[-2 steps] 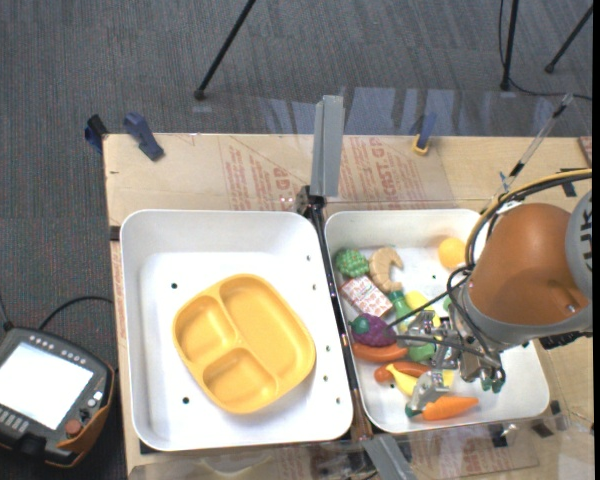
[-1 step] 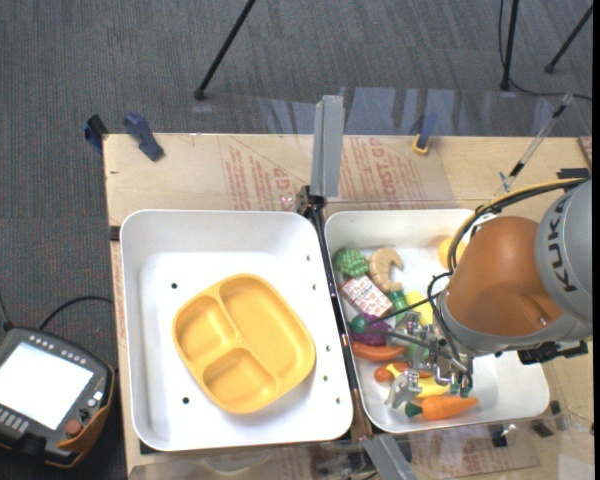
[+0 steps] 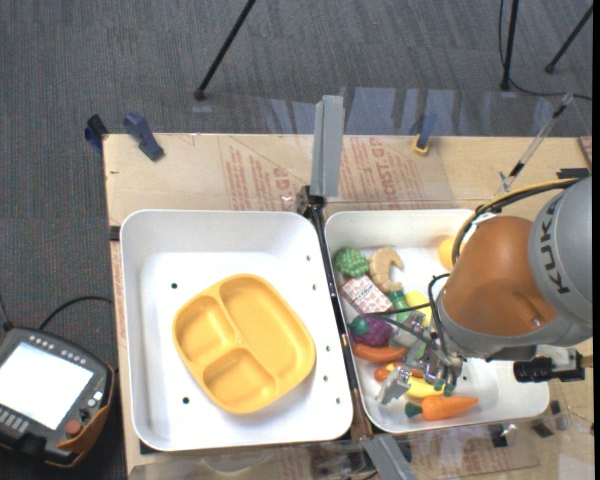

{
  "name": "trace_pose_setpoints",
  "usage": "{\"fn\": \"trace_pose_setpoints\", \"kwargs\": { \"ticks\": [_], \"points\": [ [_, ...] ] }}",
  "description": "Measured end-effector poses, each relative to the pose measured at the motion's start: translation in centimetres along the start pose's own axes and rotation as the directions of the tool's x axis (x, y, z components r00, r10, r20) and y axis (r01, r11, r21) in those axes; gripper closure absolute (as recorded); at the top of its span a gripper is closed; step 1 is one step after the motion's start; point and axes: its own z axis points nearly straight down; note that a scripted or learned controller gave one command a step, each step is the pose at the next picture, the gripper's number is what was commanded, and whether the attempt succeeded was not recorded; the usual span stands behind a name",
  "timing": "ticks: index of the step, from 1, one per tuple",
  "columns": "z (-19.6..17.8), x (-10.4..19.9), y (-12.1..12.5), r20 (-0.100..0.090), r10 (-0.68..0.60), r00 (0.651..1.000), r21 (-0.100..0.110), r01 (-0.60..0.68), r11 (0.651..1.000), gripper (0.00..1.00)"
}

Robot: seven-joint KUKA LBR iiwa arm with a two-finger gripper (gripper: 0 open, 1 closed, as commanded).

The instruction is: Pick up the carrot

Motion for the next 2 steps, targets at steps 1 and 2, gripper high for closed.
{"fn": "trace_pose_setpoints", "kwargs": {
  "ticks": [1,2],
  "points": [
    [-1.0,-0.1,0.0,0.003,-0.003,1.0,0.001,0.003,1.0,1.0],
    [-9.6,0.7,0.8,-0.011,-0.261,0.965,0.003,0.261,0.965,1.0]
  ]
}}
